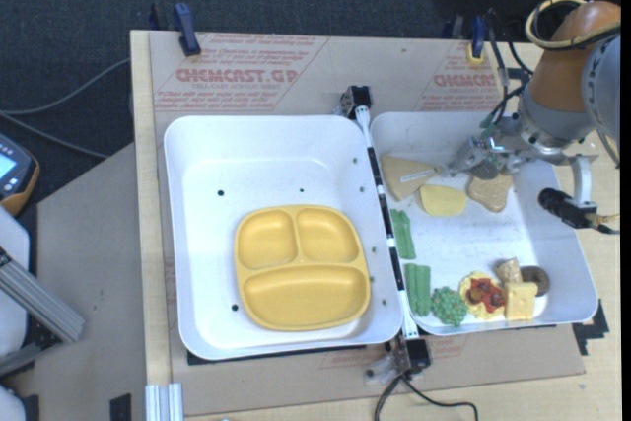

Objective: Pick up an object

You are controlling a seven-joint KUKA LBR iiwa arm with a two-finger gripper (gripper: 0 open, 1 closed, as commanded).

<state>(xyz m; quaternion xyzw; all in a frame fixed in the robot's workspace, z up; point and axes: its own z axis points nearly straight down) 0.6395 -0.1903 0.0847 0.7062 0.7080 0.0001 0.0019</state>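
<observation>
1. Because the end effector hangs low in the right bin amid closely packed toy food, a descent could land between the tan slice and the yellow piece and shove both aside instead of catching either; I cannot tell how its fingers stand
2. If it comes down near the bin's back wall, it could scrape the rim, since the wedge and slice lie near that edge
3. Bench: one
4. Bins: two, the left bin and the right
5. Tray: one, yellow, three compartments, in the left bin
6. Green sticks: two, by the right bin's left wall
7. Wedge, slice, yellow piece: one each, near the end effector
8. Broccoli: one
9. Small mixed pieces at the front: several, too clustered to count
</observation>
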